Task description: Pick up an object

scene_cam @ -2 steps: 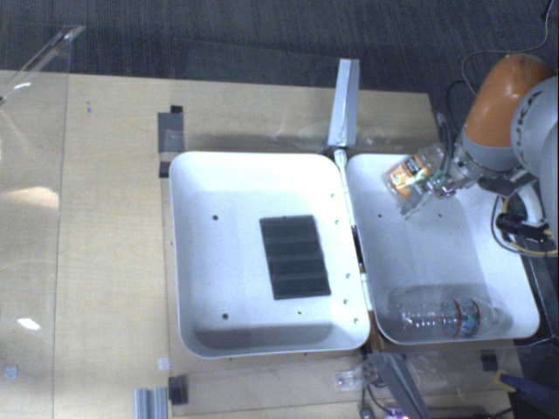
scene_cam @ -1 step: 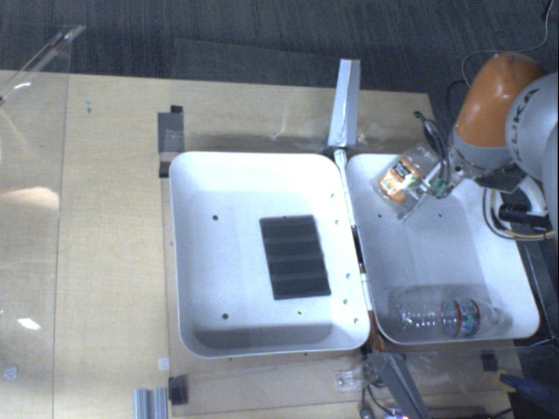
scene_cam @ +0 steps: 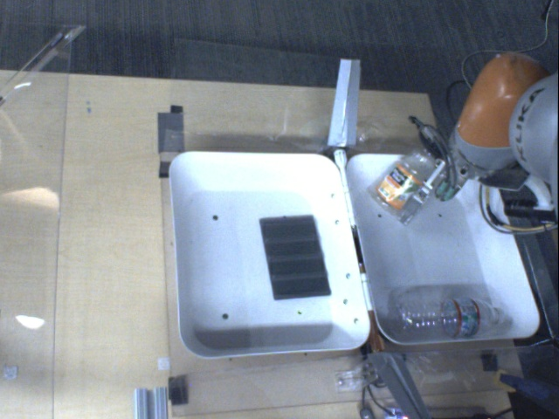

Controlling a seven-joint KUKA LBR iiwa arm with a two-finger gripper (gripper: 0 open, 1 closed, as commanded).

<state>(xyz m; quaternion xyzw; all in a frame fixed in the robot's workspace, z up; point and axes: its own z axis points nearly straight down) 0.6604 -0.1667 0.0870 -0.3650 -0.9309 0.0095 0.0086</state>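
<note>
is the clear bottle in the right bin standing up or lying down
Lying down. The clear bottle rests on its side along the near wall of the right bin.

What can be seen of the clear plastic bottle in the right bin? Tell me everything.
The clear plastic bottle lies on its side along the near wall of the right bin, its length running left to right. It looks see-through and crinkled, with a blue-green label band near its right end. It rests on the bin floor close to the wall. The gripper is well away from it, at the far end of the same bin.
</note>
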